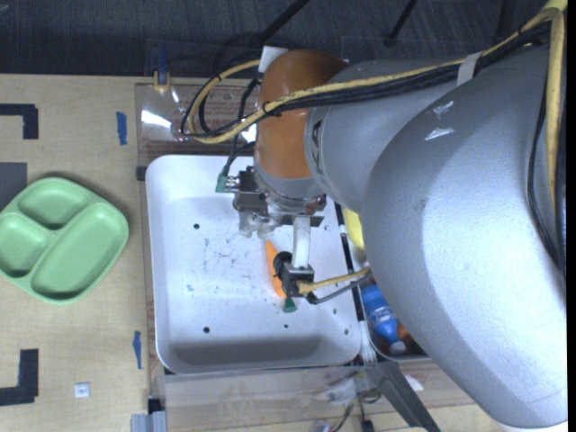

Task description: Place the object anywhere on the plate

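On my feed, the gripper (256,216) hangs low over the white bin (207,322) at centre frame; I cannot tell whether it is clenched or released. The orange toy carrot (272,256) lies on the bin floor just below and right of it. It is well apart from the green divided plate (63,241) at the frame's left edge.

Looks like a robotics lab / test cell, not a home. A grey industrial arm (432,178) w/ orange band reaches in; its gripper (258,230) hangs over a scuffed white bin (180,331) sunk in a pale wood bench (81,106). Left of the gripper: blue tape strips (121,126) & black corner marks (22,120) on the bench. Behind the gripper: loose cables (211,106), then dark carpet (90,7).
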Motion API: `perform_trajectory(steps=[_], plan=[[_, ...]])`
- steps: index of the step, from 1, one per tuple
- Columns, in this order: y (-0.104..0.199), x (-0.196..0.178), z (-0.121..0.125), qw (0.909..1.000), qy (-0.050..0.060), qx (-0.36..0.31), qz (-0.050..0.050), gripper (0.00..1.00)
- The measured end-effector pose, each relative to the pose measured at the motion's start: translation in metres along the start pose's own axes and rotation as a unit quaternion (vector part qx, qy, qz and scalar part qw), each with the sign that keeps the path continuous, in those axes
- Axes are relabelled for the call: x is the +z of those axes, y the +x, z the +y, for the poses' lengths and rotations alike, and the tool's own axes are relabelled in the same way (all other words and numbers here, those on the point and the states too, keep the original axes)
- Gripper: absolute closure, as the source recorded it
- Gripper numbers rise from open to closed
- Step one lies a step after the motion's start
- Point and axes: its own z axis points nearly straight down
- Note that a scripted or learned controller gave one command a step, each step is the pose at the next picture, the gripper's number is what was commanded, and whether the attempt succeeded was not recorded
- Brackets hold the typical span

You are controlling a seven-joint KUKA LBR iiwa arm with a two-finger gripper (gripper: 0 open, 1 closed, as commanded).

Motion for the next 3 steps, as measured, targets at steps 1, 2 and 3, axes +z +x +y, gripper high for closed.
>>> perform_trajectory(steps=[1, 2, 3], plan=[[-0.021, 0.058, -0.07, 0.9998, 0.001, -0.02, 0.0, 1.0], [0.041, 0.023, 0.026, 0.999, 0.0, 0.045, 0.0, 1.0], [0.041, 0.024, 0.026, 0.999, 0.0, 0.045, 0.0, 0.0]])
